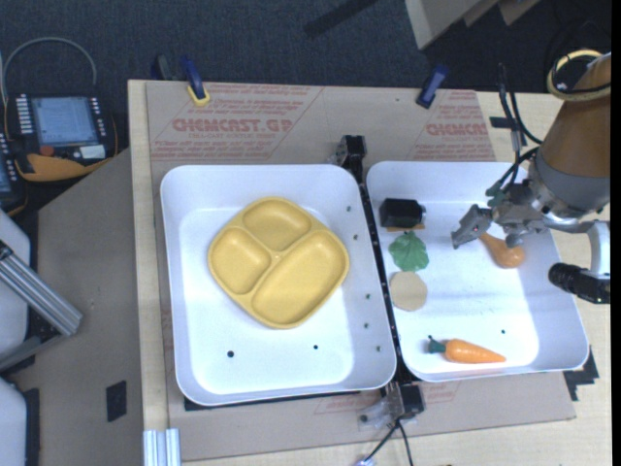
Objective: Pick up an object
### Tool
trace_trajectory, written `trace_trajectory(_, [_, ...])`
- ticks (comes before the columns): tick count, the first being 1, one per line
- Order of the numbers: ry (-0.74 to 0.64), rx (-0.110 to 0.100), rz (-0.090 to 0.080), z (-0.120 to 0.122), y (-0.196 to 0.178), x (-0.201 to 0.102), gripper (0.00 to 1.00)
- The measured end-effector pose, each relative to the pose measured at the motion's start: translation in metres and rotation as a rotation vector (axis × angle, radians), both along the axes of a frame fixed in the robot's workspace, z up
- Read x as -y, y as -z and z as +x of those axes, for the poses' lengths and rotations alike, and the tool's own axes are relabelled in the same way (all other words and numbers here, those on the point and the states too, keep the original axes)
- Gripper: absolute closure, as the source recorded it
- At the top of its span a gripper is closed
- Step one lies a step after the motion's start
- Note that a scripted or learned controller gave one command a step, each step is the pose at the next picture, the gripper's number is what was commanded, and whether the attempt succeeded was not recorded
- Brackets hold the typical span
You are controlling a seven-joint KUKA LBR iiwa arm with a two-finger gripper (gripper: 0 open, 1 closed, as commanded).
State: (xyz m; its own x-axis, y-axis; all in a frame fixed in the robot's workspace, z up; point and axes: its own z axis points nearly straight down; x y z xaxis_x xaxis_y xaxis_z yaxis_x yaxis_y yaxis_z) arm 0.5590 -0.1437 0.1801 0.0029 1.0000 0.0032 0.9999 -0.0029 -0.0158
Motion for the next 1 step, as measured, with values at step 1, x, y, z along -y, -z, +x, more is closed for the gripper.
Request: trace_trajectory(1, [-0.003, 0.014, -0.002, 0.0034, -0.0076, -0.0003, 0.00])
